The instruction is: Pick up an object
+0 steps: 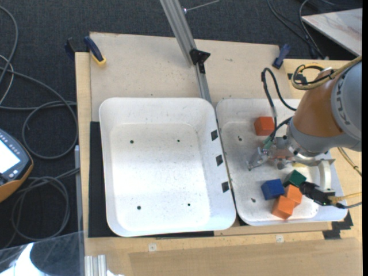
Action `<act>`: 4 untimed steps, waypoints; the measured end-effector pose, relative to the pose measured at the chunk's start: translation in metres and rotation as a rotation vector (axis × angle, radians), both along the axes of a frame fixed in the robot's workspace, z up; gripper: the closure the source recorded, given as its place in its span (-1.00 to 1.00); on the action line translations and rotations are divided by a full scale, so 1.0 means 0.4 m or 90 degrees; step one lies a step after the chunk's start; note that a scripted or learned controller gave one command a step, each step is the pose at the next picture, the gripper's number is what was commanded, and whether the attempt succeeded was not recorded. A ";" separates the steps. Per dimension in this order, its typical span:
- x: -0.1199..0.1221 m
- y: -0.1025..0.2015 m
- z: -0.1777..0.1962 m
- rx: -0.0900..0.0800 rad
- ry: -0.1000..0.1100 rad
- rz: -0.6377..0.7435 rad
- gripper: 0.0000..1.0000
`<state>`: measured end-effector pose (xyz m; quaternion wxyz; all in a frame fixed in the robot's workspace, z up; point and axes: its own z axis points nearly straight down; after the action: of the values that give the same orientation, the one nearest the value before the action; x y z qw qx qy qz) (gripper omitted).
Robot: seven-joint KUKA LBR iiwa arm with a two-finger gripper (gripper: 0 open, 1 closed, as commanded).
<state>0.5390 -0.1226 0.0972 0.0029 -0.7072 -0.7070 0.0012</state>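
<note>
Where the arm (322,111) reaches in from the right, its grey body and orange band hang over the right bin (241,206), and the gripper (265,156) sits low over that bin's middle. Whether the gripper is open or closed I cannot tell; its metal parts blur together against the bin floor, and no block can be seen between them.

Several blocks lie in the right bin. One orange block (264,125) rests alone toward the back, just up from the gripper and apart from it. Toward the front lies a cluster: a blue block (272,188), a green block (296,177) just right of it and partly under the arm, and two more orange blocks, one (294,194) touching the blue block's right side and one (282,208) nearest the front rim. The gripper is near this cluster but not touching it.

Left of this, the left bin (115,119) shows a speckled white floor with four small dark dots. Both bins sit side by side on the table (144,68), a pale board with blue clamps (95,49) at its back corners. A grey metal pole (178,22) slants down from the top to the gap between the bins. Black cables (34,114) loop over the dark carpet on the left.
</note>
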 end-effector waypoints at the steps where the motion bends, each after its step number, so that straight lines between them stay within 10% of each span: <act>1: 0.004 0.000 0.033 -0.001 -0.004 0.001 1.00; 4: 0.030 0.012 0.455 -0.002 -0.008 0.001 1.00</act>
<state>0.5511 -0.1179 0.2792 -0.0031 -0.7065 -0.7077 -0.0020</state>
